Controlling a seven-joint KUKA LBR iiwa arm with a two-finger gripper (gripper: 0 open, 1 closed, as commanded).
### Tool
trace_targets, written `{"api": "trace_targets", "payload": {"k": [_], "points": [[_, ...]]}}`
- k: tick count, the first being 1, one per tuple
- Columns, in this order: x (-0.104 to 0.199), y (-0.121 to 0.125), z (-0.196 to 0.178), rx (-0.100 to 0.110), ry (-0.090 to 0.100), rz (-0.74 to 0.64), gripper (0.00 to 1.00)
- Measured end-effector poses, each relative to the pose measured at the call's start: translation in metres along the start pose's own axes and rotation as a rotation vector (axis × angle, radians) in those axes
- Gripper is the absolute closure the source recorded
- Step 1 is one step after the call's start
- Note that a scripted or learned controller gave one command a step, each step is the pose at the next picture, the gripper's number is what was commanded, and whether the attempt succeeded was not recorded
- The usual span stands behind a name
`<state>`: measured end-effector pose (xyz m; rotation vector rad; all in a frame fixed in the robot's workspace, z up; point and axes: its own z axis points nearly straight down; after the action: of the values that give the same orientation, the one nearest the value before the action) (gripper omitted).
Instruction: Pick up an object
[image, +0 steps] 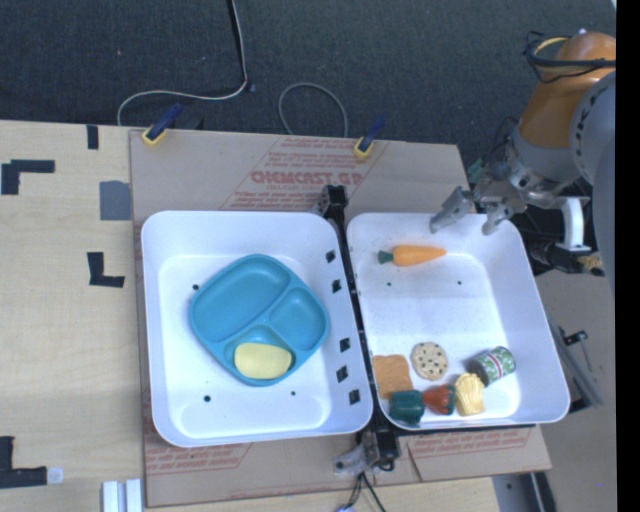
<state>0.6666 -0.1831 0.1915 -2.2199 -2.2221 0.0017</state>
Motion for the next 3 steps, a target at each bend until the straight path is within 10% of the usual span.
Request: {"api": "trace_targets", "payload": {"k": [1,2,3], "points": [[0.061,0.006,0.088,-0.015,-0.001,-0.002,0.0],[0.062,0.009,0.075,-0.023,-0.004,-0.006,1.0],[0.131,-0.032,0.002,-0.005,0.003,-0.006,1.0]]}}
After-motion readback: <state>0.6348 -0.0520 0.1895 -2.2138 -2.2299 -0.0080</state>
